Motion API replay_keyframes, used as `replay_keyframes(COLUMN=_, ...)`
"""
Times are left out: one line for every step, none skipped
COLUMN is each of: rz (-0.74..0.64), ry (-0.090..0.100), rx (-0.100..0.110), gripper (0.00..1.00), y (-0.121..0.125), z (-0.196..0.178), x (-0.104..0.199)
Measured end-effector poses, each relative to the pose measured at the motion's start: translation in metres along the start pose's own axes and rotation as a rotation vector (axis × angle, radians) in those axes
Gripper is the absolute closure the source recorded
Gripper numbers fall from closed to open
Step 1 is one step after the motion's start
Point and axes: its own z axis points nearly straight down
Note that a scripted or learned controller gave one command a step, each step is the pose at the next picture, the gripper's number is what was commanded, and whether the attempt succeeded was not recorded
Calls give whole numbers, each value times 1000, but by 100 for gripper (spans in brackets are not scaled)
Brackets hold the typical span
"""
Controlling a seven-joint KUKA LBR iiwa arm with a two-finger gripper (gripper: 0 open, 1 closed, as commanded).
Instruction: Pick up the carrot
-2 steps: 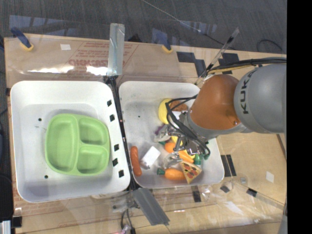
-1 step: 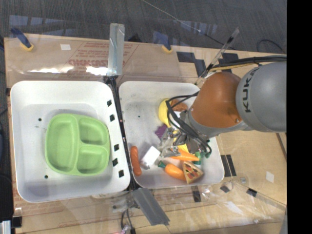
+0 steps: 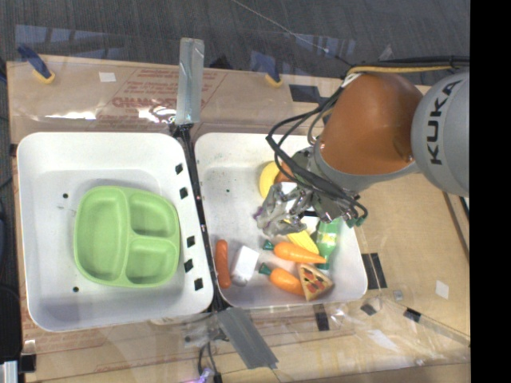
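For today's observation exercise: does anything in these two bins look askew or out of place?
Nothing looks damaged or spilled. The toy food lies jumbled in the right bin, and the green plate sits tilted in the left bin.

Dark carpet — brown bench

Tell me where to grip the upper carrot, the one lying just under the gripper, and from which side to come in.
Probably its thick left end. The carrot lies roughly level across the right bin, tapering rightward under the green bottle. Come straight down with the gripper and close across its width. The yellow piece touching its upper edge leaves little finger room there.
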Motion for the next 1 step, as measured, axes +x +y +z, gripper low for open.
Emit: replay_keyframes(rz=-291, ry=-7, rx=9, gripper=100, y=-9, z=92, x=35)
